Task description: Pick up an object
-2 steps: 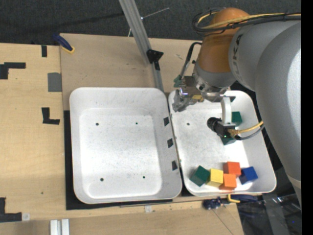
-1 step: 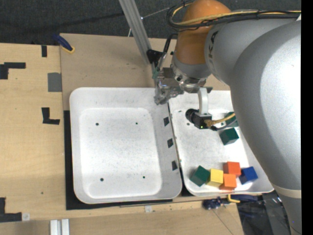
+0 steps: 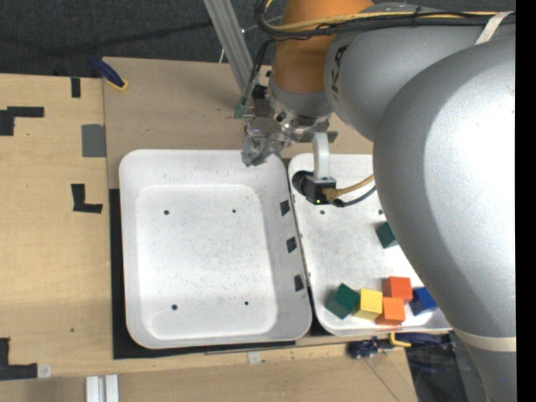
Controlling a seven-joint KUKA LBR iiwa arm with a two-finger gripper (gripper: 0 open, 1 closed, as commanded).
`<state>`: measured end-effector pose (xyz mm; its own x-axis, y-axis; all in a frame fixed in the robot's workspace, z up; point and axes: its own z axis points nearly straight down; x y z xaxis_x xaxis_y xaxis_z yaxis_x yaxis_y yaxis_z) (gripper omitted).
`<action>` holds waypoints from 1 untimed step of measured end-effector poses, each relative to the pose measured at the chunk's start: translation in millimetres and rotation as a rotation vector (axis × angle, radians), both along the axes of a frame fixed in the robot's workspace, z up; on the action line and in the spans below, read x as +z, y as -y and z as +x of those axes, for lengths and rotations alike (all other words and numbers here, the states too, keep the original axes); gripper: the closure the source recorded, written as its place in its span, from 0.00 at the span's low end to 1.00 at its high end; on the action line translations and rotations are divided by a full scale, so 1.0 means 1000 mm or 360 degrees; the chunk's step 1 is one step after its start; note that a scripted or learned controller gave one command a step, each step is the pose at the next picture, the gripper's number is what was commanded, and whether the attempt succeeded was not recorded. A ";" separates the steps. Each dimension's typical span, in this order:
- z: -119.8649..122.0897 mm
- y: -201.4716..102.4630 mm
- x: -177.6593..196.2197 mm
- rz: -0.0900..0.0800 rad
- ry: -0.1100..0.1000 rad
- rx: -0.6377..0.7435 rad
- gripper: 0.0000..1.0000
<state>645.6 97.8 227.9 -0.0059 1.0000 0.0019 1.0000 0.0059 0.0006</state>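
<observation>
the grey arm [image 3: 444, 141] fills the right side, its orange band [image 3: 314, 23] at the far edge. two white bins sit side by side: the left bin [image 3: 134, 182] has a bare floor and open room across it, while the right bin [image 3: 335, 241] is partly covered by the arm. the gripper [image 3: 255, 151] hangs over the far right corner of the left bin, close to the rim between the bins; whether its jaws are apart or together cannot be told, since the view there is blurred. six blocks can be counted in the right bin: a green block [image 3: 341, 301], a yellow block [image 3: 370, 301], two orange blocks [image 3: 395, 298] and a blue block [image 3: 422, 299] clustered at the near edge, and one dark green block [image 3: 385, 235] farther back beside the arm, possibly more hidden.
</observation>
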 end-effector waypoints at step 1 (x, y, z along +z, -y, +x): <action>-0.001 0.003 -0.001 -0.0006 -0.0003 -0.0005 0.00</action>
